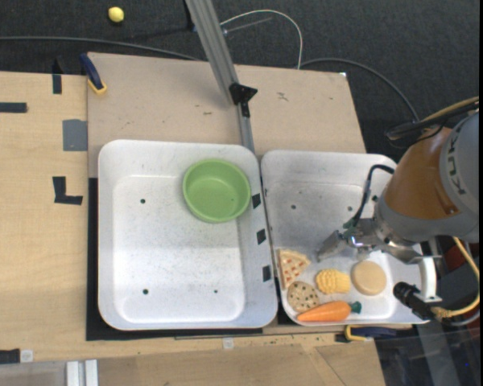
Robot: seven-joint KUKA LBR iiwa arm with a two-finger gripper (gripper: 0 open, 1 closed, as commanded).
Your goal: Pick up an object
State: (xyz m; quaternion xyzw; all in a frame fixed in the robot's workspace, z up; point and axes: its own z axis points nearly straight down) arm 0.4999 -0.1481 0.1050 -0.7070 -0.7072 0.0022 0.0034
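**Orange-banded arm low over the food cluster, nothing lifted yet**

White bins sit side by side on the desk [169, 103]. The claw [344, 244] hangs low in the right bin [306, 175], right of frame centre; whether it is open or closed I cannot tell, and nothing can be seen gripped. The pick looks not yet done.

Candidates lie at lower right: a pizza slice [291, 265], a chocolate-chip cookie [303, 295], a yellow corn-like piece [332, 281], a tan round [369, 278] and a carrot [328, 311]. All are small toy foods, closely packed. A green bowl [216, 190] rests in the left bin [129, 240].
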